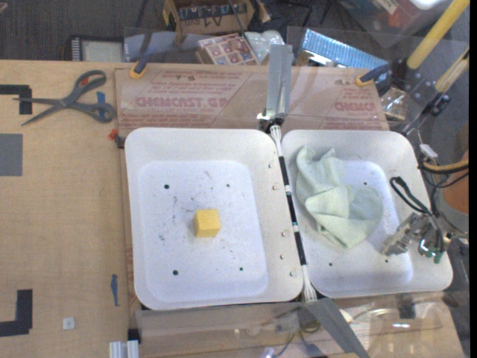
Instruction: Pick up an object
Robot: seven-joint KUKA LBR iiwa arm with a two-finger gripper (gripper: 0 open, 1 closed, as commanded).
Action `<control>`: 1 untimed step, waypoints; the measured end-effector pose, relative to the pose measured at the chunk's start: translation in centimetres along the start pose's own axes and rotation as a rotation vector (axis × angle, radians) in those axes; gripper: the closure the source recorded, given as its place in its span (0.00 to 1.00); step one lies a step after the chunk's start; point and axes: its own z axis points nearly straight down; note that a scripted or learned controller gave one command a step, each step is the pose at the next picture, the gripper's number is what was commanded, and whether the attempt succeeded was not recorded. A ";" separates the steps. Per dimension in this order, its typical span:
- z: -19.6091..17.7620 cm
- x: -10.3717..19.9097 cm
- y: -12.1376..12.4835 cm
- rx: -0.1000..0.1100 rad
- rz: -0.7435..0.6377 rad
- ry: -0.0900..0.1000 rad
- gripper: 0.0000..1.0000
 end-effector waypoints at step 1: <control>0.0 0.2 0.3 0.000 -0.331 0.000 1.00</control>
